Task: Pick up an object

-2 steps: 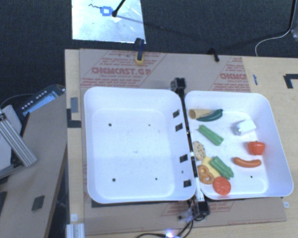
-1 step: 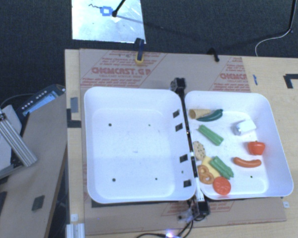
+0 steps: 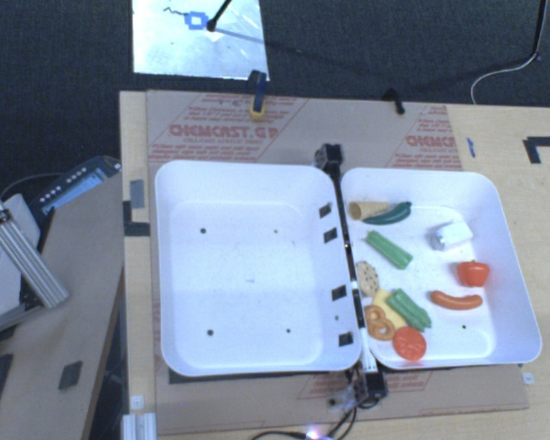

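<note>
Toy foods fill the right bin — board reads "CHEMCAST GP".

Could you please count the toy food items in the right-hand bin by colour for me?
Green: 3, at and
Red: 2, at and
Orange: 2, at and
Tan or cream: 2, at and
White: 1, at
Total: 10

Hardware at the frame's edges:
- A thin cable runs down the upper right, dark at the top and pale where it curls.
- A ribbed silver metal strut lies at the far left.
- A slim black rod slants at top centre.

Whether any of these belongs to the arm cannot be told.
</note>
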Tool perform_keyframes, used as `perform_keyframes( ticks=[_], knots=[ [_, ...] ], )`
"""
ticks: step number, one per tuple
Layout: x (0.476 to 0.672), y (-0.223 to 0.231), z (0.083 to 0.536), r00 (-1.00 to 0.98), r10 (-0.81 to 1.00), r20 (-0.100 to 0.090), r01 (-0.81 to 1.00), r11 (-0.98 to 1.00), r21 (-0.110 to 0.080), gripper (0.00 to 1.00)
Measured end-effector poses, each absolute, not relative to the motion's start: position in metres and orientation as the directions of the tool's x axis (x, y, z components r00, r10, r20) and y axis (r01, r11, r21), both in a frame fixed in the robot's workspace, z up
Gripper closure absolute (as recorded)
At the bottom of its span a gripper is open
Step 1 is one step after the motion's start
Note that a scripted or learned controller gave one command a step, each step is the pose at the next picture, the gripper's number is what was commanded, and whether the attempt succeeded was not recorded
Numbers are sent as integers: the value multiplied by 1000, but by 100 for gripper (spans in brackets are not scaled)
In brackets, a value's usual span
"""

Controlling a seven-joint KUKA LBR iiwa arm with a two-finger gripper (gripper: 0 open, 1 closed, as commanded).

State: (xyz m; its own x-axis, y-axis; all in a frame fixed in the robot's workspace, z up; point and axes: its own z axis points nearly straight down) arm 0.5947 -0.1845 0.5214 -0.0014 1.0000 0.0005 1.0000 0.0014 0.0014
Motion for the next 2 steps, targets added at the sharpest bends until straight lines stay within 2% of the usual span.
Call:
perform_keyframes(
  ticks=[1,2],
  knots=[
    [652,-207,536,-4,1000,-4,1000,4,7,100],
    [629,-129,396,-10,1000,6,1000,10,-13,100]
  ],
)
